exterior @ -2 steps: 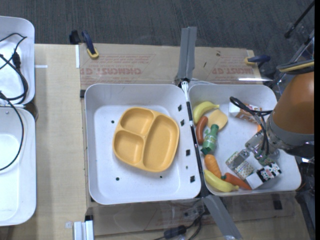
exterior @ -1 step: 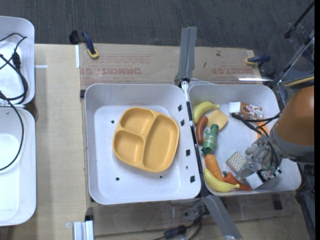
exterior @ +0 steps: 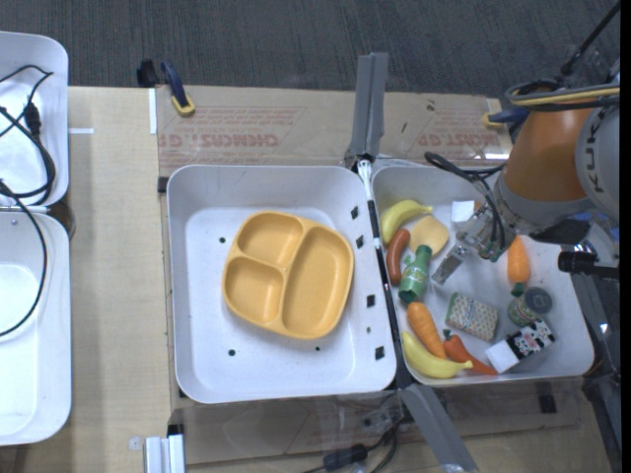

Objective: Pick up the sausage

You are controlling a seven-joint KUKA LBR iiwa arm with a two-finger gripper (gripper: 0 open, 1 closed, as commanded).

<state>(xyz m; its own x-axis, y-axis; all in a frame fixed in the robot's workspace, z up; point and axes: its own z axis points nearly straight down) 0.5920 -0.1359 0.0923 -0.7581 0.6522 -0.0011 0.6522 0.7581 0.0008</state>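
Observation:
The sausage (exterior: 396, 255) is a short reddish-brown link lying near the left wall of the right bin (exterior: 577, 358), between a banana (exterior: 402, 215) and a green bottle (exterior: 415, 272). My gripper (exterior: 455, 254) hangs over the middle of that bin, to the right of the sausage and just past the bottle. It stands open with nothing between its fingers and is apart from the sausage.
The right bin is crowded: a pale yellow piece (exterior: 431, 233), carrots (exterior: 425, 327) (exterior: 518, 260), a second banana (exterior: 430, 360), a patterned sponge (exterior: 472, 315), a green can (exterior: 527, 306) and a cow-print box (exterior: 524, 344). A yellow divided plate (exterior: 289, 274) lies in the left bin (exterior: 187, 294).

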